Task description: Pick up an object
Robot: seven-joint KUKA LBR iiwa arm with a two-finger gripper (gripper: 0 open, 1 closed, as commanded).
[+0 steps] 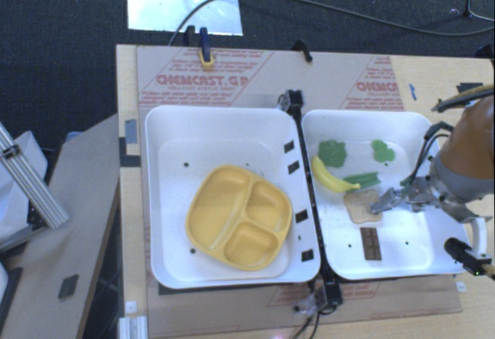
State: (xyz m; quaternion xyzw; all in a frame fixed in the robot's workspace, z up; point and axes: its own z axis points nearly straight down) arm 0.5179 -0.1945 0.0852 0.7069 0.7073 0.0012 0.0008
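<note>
Nearest the cam: bench front edge, pale wood, w/ a brown cardboard sheet [255, 70] printed in red letters under both bins. Left bin [166, 175], smooth white plastic w/ rounded corners, holds a yellow divided tray [238, 217]: matte, rounded outline, three compartments, sitting slightly tilted toward the bin's front right. Right bin [418, 252], same white plastic, holds several small items. Banana [331, 175]: yellow, curved, glossy, long axis running from upper left near the divider down to lower right. Two green leafy pieces [332, 152], bumpy, at the back; a flat green strip [362, 178] just beside the banana's lower end. Tan flat piece [360, 207], irregular outline, approx center of the bin. Dark brown rectangular bar [371, 243], long axis front to back, near the front. Gripper [384, 202], grey metal, reaches in from the right, low over the bin, tips at the tan piece's right edge, seemingly touching it; fingers close together at most a narrow gap, can't tell if they clasp anything. Nothing visibly lifted.
</note>
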